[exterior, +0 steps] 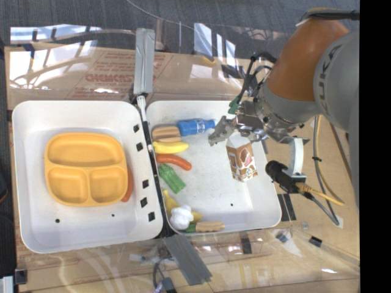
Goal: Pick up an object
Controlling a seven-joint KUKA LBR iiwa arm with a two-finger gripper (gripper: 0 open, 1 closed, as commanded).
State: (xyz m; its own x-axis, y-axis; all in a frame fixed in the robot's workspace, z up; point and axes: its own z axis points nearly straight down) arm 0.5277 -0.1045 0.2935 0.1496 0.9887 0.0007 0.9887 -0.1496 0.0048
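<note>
Seemingly gripper (239, 134) clasping carton (242, 160) by its top, fingertips hidden, sausage (127, 188) half behind tray (87, 168)

Place: robotics lab, test bench.
Evidence, centre: two white bins (24, 182) side by side, toy food inside.
Evidence, right of frame: industrial arm (317, 60), loose cables (321, 191).
Evidence, top: flattened cardboard (104, 72), grey carpet (61, 2).
</note>
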